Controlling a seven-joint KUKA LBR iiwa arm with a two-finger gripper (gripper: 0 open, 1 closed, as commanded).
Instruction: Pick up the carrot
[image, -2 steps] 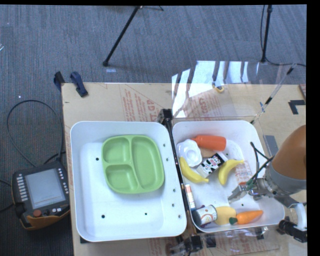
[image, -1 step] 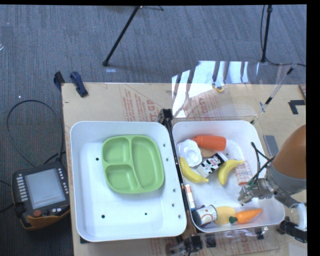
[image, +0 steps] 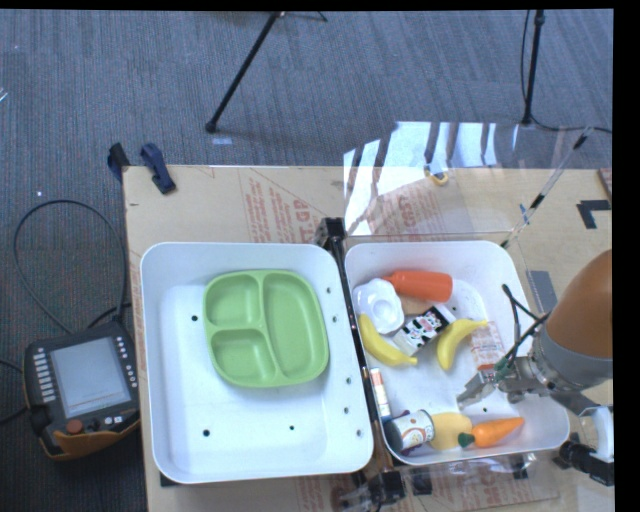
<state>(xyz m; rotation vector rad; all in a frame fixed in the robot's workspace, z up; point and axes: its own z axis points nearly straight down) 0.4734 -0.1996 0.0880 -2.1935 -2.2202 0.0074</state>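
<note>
Desk (image: 250, 200) carries two shallow white bins side by side. Left bin (image: 180, 400) holds a green divided plate (image: 266, 327), three compartments, sitting in the bin's upper middle. Right bin (image: 500, 265) holds the clutter. The carrot (image: 497, 432) lies near the bottom edge of the right bin, lower right of the frame, orange body with green top pointing left, roughly horizontal, slightly tilted up to the right. Just left of it a small yellow item (image: 450, 428) and a can-like container (image: 410, 432) lying on its side. Higher up: an orange-red cylinder (image: 421, 285) near the bin's top, a white cup-like piece (image: 379, 303) beside it, two bananas (image: 383, 343) (image: 455, 341) flanking a small black-and-white carton (image: 425, 327). The arm enters from the right edge, orange band visible. The tool (image: 487, 386) hangs over the right bin's lower right area, just above the carrot in the frame, apart from it as far as visible; nothing seen between its fingers. Fingers look spread apart. A teach pendant (image: 85, 385) lies on the floor at the lower left of the frame.
</note>
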